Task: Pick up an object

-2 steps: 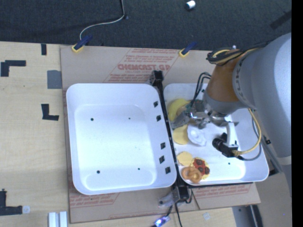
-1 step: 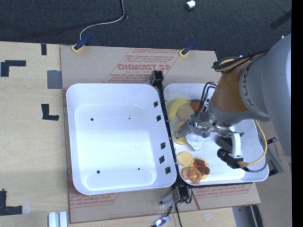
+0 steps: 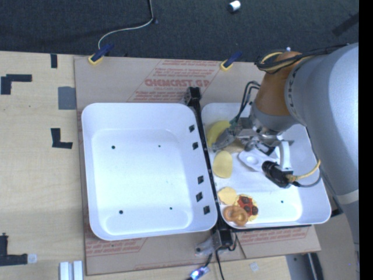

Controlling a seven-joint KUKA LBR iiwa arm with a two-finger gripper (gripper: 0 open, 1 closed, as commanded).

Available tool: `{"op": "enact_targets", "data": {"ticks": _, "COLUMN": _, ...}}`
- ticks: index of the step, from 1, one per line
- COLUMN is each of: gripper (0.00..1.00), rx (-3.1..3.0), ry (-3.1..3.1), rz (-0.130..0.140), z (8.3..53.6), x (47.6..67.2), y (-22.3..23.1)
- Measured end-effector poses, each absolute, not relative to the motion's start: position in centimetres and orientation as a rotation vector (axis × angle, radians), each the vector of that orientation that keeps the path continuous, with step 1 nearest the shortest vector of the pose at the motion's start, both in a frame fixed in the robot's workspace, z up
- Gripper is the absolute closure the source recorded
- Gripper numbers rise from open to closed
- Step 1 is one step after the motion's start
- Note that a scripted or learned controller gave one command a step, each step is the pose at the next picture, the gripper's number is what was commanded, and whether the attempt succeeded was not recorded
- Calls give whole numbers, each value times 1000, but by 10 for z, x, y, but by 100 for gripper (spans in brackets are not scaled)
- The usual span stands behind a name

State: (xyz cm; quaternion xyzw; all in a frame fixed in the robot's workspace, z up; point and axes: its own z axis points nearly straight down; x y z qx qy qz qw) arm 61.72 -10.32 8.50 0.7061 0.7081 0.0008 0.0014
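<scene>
Yellow object [image 3: 218,130] beside pincer [image 3: 228,137]

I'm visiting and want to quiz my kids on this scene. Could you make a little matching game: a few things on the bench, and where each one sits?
Things:
1. gripper
2. left bin
3. blue clip
4. reddish-orange pieces

Places:
A. near corner of the right bin
B. far edge of the cardboard sheet
C. beside the right bin, across the divider
D. over the yellow object in the right bin

Pairs: 1-D, 2-C, 3-B, 4-A
</scene>
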Motion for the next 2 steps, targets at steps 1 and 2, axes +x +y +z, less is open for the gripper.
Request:
{"op": "enact_targets", "data": {"ticks": 1, "gripper": 100, "rx": 2219, "ry": 2224, "rz": 0, "z": 95, "x": 615, "y": -103}}
{"op": "enact_targets", "data": {"ticks": 2, "gripper": 100, "rx": 2218, "ry": 2223, "rz": 2, "z": 103, "x": 656, "y": -95}}
